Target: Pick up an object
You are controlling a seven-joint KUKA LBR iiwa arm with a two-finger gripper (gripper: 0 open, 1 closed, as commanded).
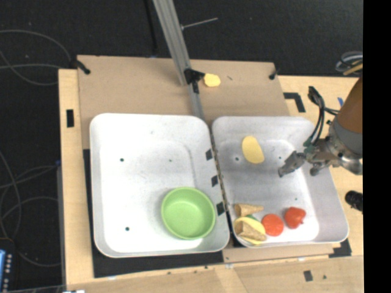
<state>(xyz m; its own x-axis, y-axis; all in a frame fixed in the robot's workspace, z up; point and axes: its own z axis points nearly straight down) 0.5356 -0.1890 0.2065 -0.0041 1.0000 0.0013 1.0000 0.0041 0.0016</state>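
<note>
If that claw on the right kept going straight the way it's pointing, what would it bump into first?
The gripper points left across the right bin. Going straight on, it would probably meet the yellow object first, or pass just beside it and reach the divider between the bins. Its height above the bin is unclear.

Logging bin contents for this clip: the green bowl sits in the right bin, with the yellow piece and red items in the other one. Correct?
Not quite. The camera view shows the green bowl in the left bin. The yellow piece and red items lie in the right bin.
</note>
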